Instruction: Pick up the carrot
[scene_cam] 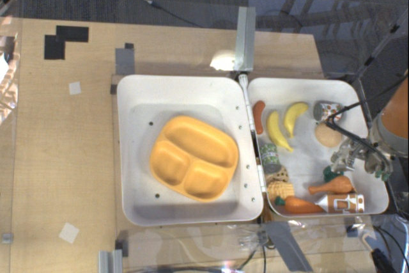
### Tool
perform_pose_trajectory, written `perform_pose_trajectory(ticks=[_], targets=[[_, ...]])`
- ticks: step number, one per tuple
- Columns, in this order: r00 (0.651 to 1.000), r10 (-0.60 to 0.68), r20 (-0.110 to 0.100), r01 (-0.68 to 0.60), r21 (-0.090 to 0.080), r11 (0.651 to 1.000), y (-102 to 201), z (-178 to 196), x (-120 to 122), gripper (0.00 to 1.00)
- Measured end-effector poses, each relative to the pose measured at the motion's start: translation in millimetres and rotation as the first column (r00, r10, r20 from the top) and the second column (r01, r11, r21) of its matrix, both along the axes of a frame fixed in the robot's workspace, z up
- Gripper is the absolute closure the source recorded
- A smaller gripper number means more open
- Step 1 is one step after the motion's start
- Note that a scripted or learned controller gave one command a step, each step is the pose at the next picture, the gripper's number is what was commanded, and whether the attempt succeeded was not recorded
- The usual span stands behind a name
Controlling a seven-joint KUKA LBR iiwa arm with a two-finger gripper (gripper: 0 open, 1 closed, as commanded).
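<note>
The carrot (303,206) is orange with a small green top at its left end. It lies flat near the front wall of the right bin (307,87), between a yellow waffle-like piece (280,189) and a small white bottle (346,203). My gripper (362,159) hangs over the right side of that bin, up and to the right of the carrot and well apart from it. It sits just above a brown drumstick (331,186) and a dark green piece (331,172). Nothing shows between its fingers.
The right bin also holds a red sausage (258,117), two bananas (285,124), a small can (326,112), a pale round item (328,135) and a green speckled item (269,154). A yellow divided plate (193,157) lies in the left bin (134,137).
</note>
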State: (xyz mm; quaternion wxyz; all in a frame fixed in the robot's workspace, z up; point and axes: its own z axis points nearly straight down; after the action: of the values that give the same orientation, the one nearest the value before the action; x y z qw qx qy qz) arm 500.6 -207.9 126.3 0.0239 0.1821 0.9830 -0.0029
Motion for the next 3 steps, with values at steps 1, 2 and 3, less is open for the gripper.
perform_pose_trajectory(ticks=[1,2,3], targets=[[0.988,-0.152,0.004,0.152,0.007,0.988,0.0,-4.0,0.6,1.00],[0.894,-0.447,-0.026,0.448,0.018,0.894,2.1,-5.2,-7.6,1.00],[0.765,-0.643,-0.038,0.644,0.018,0.765,2.8,-18.6,-11.0,1.00]])
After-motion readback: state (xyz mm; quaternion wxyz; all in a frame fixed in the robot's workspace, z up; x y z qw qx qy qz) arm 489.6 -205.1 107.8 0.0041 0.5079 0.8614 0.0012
